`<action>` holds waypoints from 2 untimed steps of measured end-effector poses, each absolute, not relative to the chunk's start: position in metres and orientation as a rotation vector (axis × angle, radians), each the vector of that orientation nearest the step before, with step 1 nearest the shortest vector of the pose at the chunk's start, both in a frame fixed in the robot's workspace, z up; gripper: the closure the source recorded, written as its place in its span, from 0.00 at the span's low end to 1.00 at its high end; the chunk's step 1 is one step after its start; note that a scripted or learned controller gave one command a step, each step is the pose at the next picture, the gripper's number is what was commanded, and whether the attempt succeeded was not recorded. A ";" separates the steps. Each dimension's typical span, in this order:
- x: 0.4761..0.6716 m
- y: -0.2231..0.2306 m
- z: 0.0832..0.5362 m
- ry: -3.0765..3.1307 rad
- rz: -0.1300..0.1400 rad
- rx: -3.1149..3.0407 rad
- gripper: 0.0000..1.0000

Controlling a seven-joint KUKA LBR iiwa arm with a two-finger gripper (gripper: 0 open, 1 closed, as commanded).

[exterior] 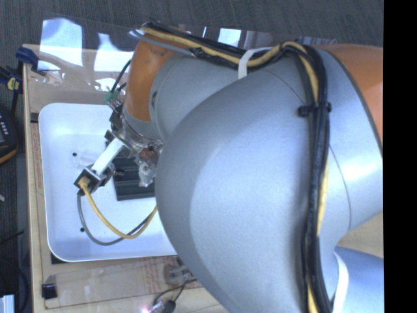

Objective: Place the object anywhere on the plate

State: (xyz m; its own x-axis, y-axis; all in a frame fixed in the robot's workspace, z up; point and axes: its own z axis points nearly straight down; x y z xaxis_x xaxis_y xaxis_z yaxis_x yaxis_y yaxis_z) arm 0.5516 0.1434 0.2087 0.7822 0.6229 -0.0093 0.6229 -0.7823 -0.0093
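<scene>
We find the arm (260, 175) masking most of the bin (55, 175), cannot tell the jaws' state, locate no object or plate, and judge a blind, empty grasp the risk.

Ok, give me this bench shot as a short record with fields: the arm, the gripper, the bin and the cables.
arm: grey body with orange band, covering most of the view
gripper: low over the left bin, fingers hard to make out
bin: shallow, white
cables: yellow and grey loop hanging into the bin
plate: cannot tell
</scene>
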 end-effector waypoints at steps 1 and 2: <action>0.624 0.092 0.209 -1.109 0.007 -2.937 0.00; 0.623 0.098 0.217 -1.127 0.015 -2.924 1.00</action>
State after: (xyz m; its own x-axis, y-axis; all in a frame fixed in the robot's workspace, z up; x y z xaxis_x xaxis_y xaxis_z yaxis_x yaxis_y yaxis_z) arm 0.6226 0.0983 0.2174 0.7413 0.6712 -0.0063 0.6711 -0.7413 -0.0103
